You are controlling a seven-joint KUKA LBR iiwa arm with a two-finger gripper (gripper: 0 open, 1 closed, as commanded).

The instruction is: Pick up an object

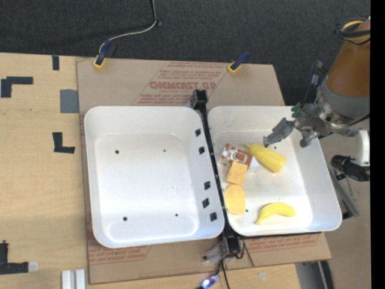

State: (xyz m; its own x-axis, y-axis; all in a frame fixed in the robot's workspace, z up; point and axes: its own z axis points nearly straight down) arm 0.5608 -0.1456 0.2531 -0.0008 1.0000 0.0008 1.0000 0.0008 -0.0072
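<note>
1. Yellow plastic bottle (pixel 268 157) lies tilted in the right white bin (pixel 313 179), right of centre in the frame.
2. Two-finger grey gripper (pixel 290 135) hovers just above and right of it, fingers spread wide, holding nothing.
3. Tan cheese-like block (pixel 237 173), round yellow piece (pixel 235 198) and small patterned packet (pixel 233 155) sit left of the bottle.
4. Yellow banana (pixel 275 212) lies lower right.

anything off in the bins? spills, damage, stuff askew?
Nothing stands out. The banana, yellow bottle, snack pack and two tan pieces lie loosely in the right bin, none spilled. The gripper hovers above it, holding nothing.
</note>
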